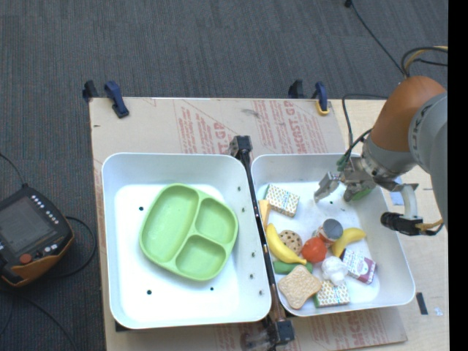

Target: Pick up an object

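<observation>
My gripper hangs over the back part of the right bin, its fingers spread apart and open with nothing between them. Just below it in the bin lie a small dark-topped can, a red tomato and a small yellow banana. To the gripper's left lies a patterned square cracker. Nearer the front are a larger banana, a cookie, a slice of toast, a white garlic bulb and a pink carton.
The left bin holds a green divided plate. A black bar runs between the two bins. Blue clamps grip the board's far edge. A hand-held control pendant lies on the floor at the left.
</observation>
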Controlling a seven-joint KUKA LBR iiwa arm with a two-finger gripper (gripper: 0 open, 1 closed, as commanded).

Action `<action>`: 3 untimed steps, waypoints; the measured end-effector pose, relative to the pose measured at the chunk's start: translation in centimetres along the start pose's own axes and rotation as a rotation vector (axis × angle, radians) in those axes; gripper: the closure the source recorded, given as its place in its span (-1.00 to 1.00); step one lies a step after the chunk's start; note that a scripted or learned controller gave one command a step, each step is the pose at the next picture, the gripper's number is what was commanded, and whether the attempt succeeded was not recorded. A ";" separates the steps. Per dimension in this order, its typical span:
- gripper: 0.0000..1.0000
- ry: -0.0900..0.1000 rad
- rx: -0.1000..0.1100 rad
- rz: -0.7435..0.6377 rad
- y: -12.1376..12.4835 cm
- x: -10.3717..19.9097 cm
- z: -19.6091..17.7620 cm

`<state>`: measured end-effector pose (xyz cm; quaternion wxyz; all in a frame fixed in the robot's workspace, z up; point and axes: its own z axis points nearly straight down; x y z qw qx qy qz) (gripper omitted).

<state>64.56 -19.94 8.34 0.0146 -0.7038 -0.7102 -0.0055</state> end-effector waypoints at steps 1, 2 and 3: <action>1.00 -0.019 -0.004 -0.003 0.0 -0.6 -0.8; -1.00 -0.001 0.001 -0.007 0.1 0.2 -0.7; 1.00 -0.011 0.001 -0.010 0.1 -0.1 -1.5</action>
